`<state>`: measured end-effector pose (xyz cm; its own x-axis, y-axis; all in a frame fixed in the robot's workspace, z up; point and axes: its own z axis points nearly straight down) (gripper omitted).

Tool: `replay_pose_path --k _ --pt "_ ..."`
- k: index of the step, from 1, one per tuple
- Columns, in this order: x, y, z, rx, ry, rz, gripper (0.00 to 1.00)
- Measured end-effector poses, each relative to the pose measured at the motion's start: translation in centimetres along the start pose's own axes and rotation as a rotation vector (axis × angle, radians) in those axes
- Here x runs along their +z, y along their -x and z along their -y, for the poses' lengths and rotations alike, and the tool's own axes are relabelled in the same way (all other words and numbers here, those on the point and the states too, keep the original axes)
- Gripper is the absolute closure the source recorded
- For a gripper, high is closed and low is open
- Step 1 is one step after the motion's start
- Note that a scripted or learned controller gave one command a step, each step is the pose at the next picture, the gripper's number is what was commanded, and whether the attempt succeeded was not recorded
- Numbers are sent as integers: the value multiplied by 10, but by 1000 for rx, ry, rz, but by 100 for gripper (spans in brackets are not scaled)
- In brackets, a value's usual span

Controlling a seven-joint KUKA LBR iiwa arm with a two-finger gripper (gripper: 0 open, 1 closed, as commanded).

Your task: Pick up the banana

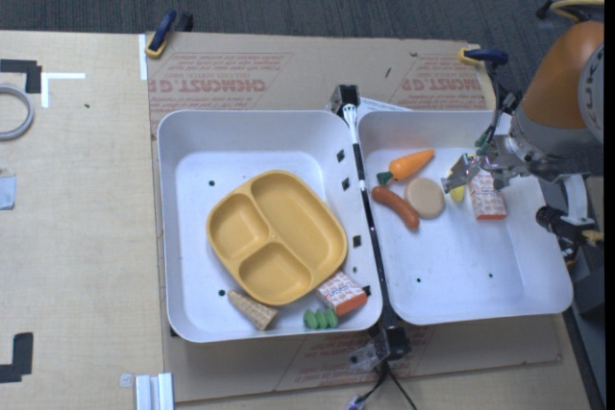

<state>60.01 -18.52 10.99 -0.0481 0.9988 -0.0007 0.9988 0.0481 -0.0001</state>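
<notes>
Gripper (pixel 468 174) sits low over the banana (pixel 458 194); whether it is open, clenched or grasping, I cannot tell. Carton (pixel 487 197) and round cookie (pixel 425 198) crowd either side, so it risks snagging a neighbour instead.

Two white bins side by side, mid-frame. Left bin (pixel 183 235): yellow divided plate (pixel 277 236) at centre; along lower edge a cone-like piece (pixel 252 309), green item (pixel 321 318), small red-white carton (pixel 342 293). Right bin (pixel 480 283): carrot (pixel 410 164), sausage (pixel 396 206), round beige disc (pixel 425 197), red-white box (pixel 486 196) in upper part. Gripper (pixel 468 174) (arm entering from frame right) low beside a small yellow bit (pixel 458 194), poss. the banana, mostly hidden.
</notes>
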Motion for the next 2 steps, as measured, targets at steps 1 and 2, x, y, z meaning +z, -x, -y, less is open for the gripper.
replay_pose_path --k 1,2 --pt "-10 0 0 -1 1 1 100" --pt "-10 0 0 -1 1 1 0"
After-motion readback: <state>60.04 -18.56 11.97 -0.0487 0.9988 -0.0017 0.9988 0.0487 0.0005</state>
